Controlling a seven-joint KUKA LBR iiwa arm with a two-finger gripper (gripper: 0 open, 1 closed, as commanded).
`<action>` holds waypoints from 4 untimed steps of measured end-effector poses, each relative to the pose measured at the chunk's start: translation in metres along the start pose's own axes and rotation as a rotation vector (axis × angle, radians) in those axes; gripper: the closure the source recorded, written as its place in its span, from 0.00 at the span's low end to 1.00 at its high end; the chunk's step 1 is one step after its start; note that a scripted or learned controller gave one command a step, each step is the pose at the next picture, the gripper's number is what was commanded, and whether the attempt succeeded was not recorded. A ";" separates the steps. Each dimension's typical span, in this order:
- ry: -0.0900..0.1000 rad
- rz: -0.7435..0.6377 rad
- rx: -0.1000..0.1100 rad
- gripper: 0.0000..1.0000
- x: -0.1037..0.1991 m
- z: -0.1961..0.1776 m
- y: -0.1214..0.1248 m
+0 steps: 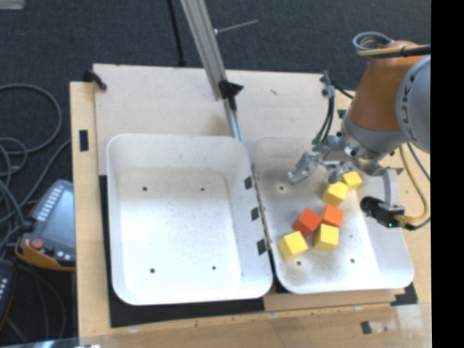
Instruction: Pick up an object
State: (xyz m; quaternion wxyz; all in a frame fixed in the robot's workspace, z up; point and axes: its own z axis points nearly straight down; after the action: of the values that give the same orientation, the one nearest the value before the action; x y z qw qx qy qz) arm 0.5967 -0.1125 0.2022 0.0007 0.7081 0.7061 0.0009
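Blocks, yellow [336,192] and orange [309,220], lay clustered mid-right bin [290,281]; we logged the gripper [319,167] hovering near its far edge, fingers spread, holding nothing, and judged the approach underway, with descent over one block due next.

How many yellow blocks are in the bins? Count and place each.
4, all in the right bin: one by the gripper, one just below, two lowest. Others may be hidden.
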 end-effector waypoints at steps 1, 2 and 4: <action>0.000 -0.002 0.009 0.00 0.016 0.065 -0.036; -0.002 0.001 -0.003 0.00 0.025 0.096 -0.113; 0.001 -0.013 -0.008 1.00 0.105 0.001 -0.061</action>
State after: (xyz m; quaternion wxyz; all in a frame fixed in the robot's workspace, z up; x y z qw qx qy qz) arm 0.5360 -0.0075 0.2011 0.0033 0.7037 0.7105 0.0041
